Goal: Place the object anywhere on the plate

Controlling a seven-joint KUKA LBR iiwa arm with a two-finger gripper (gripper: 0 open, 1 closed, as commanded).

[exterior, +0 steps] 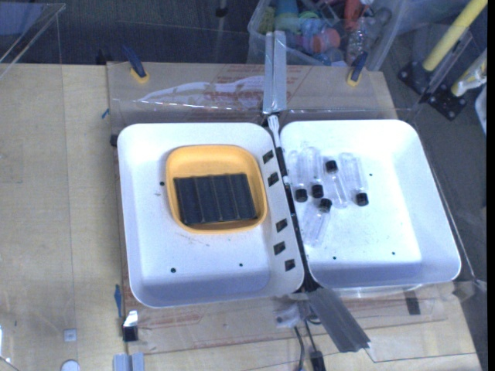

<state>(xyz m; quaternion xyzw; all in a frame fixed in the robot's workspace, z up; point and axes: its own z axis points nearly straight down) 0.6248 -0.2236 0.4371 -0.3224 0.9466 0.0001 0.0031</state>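
Two shallow white bins sit side by side on the wooden bench (54, 207). The left bin (139, 207) holds a yellow plate (213, 154) with rounded corners, placed a bit toward the far side and close to the bin's right wall. A dark ribbed block (214, 198) lies flat on the plate, covering most of its floor and reaching toward the near rim, with its long side running left to right.

The right bin (402, 230) holds a loose cluster of small clear bottles (348, 168) with black caps (361, 199). They are bunched in the left half of that bin near the middle wall, some touching, all lying at different angles. About five caps can be counted; the clear bodies are hard to separate against the white floor. The right half of that bin is bare white.

A row of black marks (280, 199) runs down the seam where the bins meet.

Beyond the bins, a clear tub (325, 14) of colourful items stands at the far edge, and a yellow pole (464, 22) leans at far right. Blue clamps (138, 69) sit on the far board.

I cannot tell the gripper's state: spread or pressed together is unknown.
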